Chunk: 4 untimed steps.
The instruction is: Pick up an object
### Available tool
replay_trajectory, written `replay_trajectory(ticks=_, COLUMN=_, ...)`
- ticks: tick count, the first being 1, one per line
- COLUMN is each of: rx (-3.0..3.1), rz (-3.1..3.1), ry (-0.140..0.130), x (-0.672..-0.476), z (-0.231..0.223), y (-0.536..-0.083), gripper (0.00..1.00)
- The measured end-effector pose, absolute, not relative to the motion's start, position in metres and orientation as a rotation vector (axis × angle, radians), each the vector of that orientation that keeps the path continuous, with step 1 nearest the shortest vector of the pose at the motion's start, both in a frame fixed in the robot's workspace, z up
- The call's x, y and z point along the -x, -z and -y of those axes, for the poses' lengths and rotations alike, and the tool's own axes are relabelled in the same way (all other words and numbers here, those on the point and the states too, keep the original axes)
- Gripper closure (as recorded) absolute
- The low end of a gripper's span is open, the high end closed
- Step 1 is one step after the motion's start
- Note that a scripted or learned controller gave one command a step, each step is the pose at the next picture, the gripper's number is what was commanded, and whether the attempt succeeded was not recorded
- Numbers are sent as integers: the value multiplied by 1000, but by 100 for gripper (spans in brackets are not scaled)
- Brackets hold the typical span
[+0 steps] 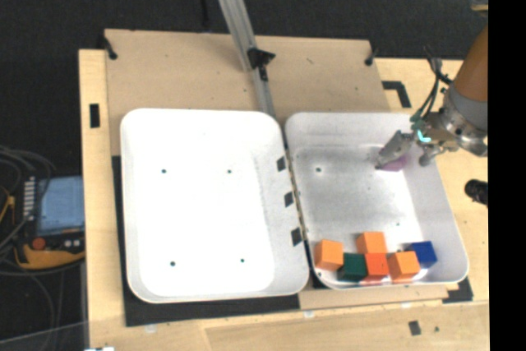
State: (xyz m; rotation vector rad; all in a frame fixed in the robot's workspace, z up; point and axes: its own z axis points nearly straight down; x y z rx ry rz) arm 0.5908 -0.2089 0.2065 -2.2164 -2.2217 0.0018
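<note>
Sitting side by side on the bench, two shallow white bins fill the middle of the view. The left bin has only a few small dark dots on its floor. The right bin holds a cluster of blocks crowded against its near wall: an orange block at the left, a dark green block just beside it, more orange blocks packed in the middle, and a blue block at the right end. They sit touching or nearly touching one another.

Farther back in the right bin, well apart from that cluster, a small purple piece lies on the floor. The gripper reaches in from the right and hangs directly over it, with one grey finger slanting down to the piece's left edge. The piece is pale purple, small and partly hidden by the finger, so its shape is unclear. Whether the gripper is spread or pressed together I cannot tell, nor whether it touches the piece.
</note>
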Motion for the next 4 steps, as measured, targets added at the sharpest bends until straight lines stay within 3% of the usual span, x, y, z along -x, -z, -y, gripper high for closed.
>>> replay_trajectory(ticks=1, rx=2217, rz=2227, ry=0, x=-592, z=209, y=-209, gripper=0)
replay_trajectory(ticks=4, rx=2230, rz=2218, ry=-3, x=-588, z=208, y=-97, gripper=0)
